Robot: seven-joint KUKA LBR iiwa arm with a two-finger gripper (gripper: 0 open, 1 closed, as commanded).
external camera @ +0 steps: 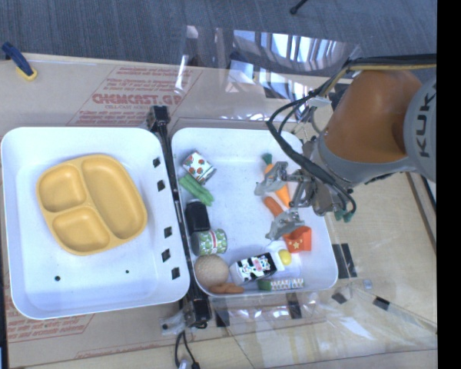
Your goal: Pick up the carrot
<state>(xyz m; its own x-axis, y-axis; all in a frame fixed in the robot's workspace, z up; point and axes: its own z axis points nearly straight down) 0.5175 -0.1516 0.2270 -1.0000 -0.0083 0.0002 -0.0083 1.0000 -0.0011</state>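
The carrot [276, 203] is a small orange piece with a green top [266, 160], lying in the right part of the right bin [238, 148]. My gripper [279, 204] is low over it, reaching in from the right. One grey finger [270, 183] is on the far side of the carrot and the other on the near side, with a clear gap between them. The jaws stand open astride the carrot and do not clamp it. Part of the carrot's body is hidden behind the gripper.
The right bin also holds a red box [298, 239], a cow-print carton [255, 267], a green can [212, 241], a black block [197, 217], a green vegetable [196, 188], a beige ball [210, 270]. A yellow divided plate [91, 202] lies in the left bin.
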